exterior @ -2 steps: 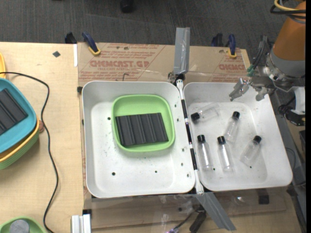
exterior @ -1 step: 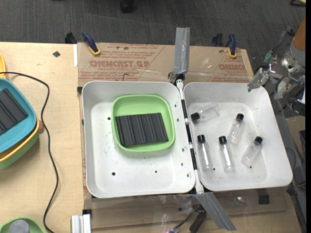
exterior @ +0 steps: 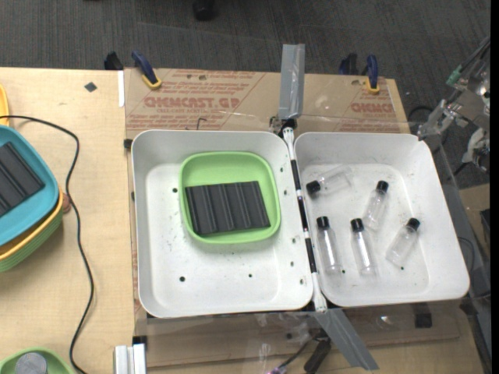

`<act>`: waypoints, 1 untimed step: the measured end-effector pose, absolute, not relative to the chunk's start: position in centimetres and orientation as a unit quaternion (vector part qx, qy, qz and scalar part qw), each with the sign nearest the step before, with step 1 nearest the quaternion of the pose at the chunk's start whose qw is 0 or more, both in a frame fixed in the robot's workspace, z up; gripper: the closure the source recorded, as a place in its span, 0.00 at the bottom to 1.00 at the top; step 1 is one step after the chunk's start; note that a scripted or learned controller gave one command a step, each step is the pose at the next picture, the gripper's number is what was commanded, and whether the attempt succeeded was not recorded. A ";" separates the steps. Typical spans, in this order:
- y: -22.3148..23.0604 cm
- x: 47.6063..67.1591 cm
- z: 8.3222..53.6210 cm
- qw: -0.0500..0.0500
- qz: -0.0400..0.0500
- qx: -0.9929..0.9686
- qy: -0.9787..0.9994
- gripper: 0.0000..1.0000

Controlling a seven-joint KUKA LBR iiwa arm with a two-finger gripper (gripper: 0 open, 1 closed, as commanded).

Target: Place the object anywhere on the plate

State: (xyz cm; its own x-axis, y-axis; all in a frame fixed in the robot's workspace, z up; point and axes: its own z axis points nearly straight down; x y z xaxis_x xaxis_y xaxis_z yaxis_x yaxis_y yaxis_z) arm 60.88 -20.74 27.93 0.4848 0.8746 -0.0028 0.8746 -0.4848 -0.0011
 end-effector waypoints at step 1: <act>-21.3 61.0 33.6 0.000 -0.002 0.909 0.417 0.00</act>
State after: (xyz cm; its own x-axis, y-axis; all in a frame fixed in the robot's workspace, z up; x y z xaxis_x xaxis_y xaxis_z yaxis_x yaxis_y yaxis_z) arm 60.97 -21.27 33.65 0.6522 0.7580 -0.0033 0.7580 -0.6523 -0.0015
